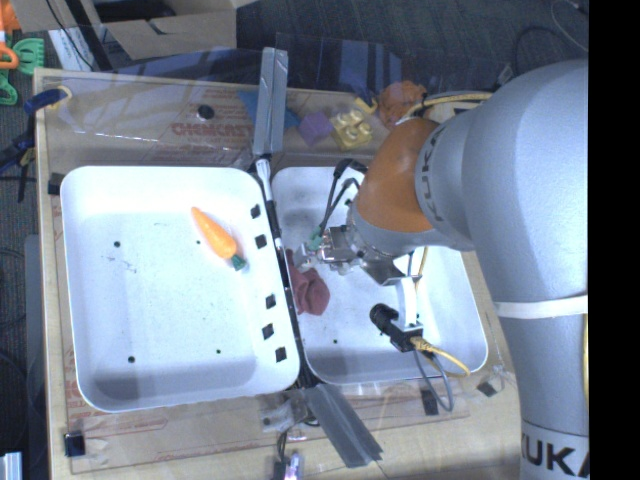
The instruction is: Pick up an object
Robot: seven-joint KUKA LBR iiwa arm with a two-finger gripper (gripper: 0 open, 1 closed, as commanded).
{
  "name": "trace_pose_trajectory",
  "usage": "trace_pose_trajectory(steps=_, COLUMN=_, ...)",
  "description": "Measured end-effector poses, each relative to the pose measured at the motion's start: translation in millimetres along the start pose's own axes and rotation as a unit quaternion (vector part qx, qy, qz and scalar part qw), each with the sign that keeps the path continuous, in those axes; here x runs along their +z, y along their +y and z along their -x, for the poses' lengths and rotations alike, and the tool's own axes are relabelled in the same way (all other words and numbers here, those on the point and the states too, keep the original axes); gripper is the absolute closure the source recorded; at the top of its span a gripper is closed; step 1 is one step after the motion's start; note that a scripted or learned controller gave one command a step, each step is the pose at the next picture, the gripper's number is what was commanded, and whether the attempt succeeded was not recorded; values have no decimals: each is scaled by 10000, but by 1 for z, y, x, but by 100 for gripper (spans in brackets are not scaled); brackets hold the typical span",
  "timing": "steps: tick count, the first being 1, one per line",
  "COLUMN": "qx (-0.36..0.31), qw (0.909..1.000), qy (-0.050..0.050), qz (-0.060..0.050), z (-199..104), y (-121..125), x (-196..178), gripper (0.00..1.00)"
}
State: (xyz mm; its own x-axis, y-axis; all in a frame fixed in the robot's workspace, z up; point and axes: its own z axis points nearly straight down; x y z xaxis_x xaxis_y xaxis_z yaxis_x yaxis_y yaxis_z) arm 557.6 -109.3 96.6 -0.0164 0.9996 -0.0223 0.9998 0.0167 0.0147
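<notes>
Arm over the right bin, carrot alone in the left bin.

I see the gripper point(318, 253) low at the right bin's point(460, 353) left side, just above a dark red lump point(311, 292); the wrist hides it, so I cannot tell its state. The orange carrot point(216, 235) lies in the left bin point(100, 368), upper middle, well apart from it.

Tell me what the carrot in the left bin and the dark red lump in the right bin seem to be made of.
Carrot: probably toy plastic or foam, uniform bright orange with a green tip. Dark red lump: possibly soft rubber or cloth, matte and irregular; too blurred to tell.
</notes>
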Motion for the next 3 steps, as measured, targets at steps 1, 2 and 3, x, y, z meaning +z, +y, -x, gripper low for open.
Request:
trace_pose_trajectory(steps=1, qx=1329, qw=9910, qy=93, qz=-89, z=76, y=-2, x=-91, gripper=0)
trace_pose_trajectory(steps=2, qx=1237, qw=9922, qy=104, qz=-109, z=29, y=-10, x=-6, gripper=0)
trace_pose_trajectory(steps=3, qx=651, qw=9979, qy=31, qz=-66, z=-1, y=0, x=1, gripper=0)
